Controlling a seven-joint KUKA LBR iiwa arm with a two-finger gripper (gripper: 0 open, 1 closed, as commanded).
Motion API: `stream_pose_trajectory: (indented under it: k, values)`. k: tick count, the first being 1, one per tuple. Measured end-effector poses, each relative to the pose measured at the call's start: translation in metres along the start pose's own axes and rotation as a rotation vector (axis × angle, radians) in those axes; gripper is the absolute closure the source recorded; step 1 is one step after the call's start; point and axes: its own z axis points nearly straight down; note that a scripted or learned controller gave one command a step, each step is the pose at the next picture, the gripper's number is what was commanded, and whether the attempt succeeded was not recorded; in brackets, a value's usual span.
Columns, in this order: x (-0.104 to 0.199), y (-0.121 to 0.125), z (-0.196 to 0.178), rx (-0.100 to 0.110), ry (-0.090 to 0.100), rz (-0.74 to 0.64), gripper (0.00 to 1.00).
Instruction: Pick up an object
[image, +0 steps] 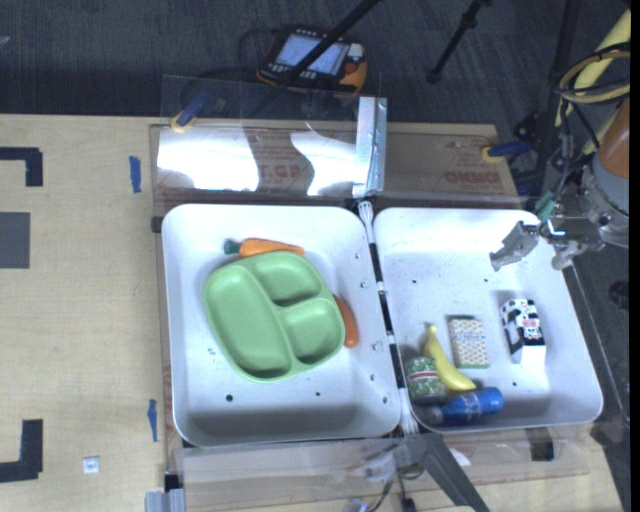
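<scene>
The right bin (440, 250) holds several small objects near its front. A yellow banana (446, 366) lies against a green can (424, 381), with a blue bottle (470, 405) on its side in front of them. Behind the banana sits a tan speckled block (468, 341). To its right lies a black-and-white carton (522, 326). My gripper (536, 250) hangs over the bin's far right part, behind the carton. It is open, with nothing between its fingers.
The left bin (190, 240) holds a green divided plate (272, 315). Orange carrot-like pieces (268, 246) poke out at the plate's back and right edges. A clear panel and a metal divider (370, 145) stand behind the bins. The arm and its cables are at the far right.
</scene>
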Motion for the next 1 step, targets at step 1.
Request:
stream_pose_trajectory:
  k: [1]
  values:
    - [-0.0798, 0.0130, 0.1142, -0.002, 0.000, 0.030, 0.00]
